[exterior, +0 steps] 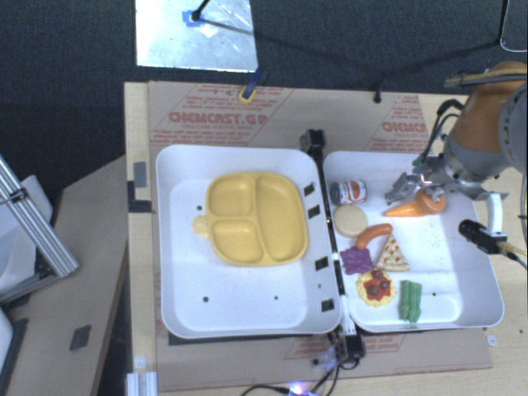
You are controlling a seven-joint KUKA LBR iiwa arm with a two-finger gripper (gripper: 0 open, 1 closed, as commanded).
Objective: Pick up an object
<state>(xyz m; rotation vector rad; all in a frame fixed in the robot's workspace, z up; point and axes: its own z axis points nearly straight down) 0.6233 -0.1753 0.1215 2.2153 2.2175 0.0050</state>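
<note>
In the right bin lie a small red-and-white can, a round tan biscuit, a red sausage, a purple grape bunch, a pizza slice, a small round pizza, a green vegetable and an orange carrot. My gripper is low over the back of this bin, directly above the carrot and touching or nearly touching it. The gripper's body hides the carrot's upper edge.
The left bin holds a yellow divided plate. A black clamped divider runs between the bins. A black part of the arm hangs over the right bin's right side. Bare floor shows at that bin's front right.
</note>
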